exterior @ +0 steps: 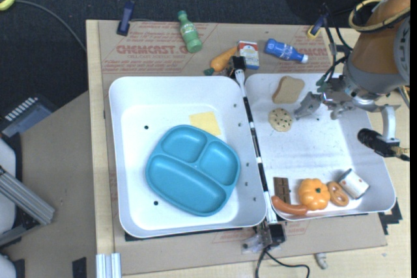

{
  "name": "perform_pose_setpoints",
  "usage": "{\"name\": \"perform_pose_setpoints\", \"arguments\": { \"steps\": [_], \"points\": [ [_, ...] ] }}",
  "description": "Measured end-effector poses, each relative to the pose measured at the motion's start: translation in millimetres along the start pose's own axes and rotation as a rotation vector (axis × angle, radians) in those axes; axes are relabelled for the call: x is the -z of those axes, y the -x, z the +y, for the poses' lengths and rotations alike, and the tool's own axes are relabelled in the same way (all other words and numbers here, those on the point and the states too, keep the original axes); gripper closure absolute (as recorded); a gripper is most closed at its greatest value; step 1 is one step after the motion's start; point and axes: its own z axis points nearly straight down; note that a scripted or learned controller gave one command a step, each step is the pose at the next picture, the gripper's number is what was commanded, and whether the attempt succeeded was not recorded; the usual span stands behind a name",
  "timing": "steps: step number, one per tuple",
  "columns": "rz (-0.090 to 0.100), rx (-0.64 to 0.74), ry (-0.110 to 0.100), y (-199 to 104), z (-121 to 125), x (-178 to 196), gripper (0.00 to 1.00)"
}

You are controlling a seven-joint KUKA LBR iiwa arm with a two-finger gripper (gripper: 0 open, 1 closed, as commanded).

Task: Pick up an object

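Camera view, right bin (365, 159): cookie (281, 118) at upper left, bread slice (288, 89) just above it. Gripper (319, 105) just right of cookie, fingers slightly spread, pinching nothing, close to cookie but apart. Along lower edge: chocolate bar (281, 187), sausage (290, 207), pumpkin (313, 194), pretzel (337, 193), small can (355, 184). Left bin (130, 114) with blue divided plate (192, 169) and cheese slice (206, 122). Brown bench (156, 45), upper frame: green bottle (190, 32), blue bottle (285, 51). Dark floor around.

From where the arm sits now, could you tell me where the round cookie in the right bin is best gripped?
Grip the cookie across its rim, coming straight down. It lies flat on the right bin floor with open floor around it, apart from the bread slice. The gripper is just beside it.
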Motion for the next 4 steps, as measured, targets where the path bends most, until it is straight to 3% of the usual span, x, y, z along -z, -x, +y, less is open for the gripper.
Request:
{"name": "perform_pose_setpoints", "arguments": {
  "steps": [1, 2, 3, 4],
  "points": [
    [0.0, 0.001, 0.004, -26.7, 62.5, -58.9, 0.0],
    [-0.001, 0.001, 0.005, -33.4, 63.1, -57.4, 0.0],
    [-0.003, 0.002, 0.007, -33.4, 63.7, -46.9, 1.0],
    [-0.001, 0.003, 0.008, -101.6, 53.9, 43.9, 1.0]
  ]
}}
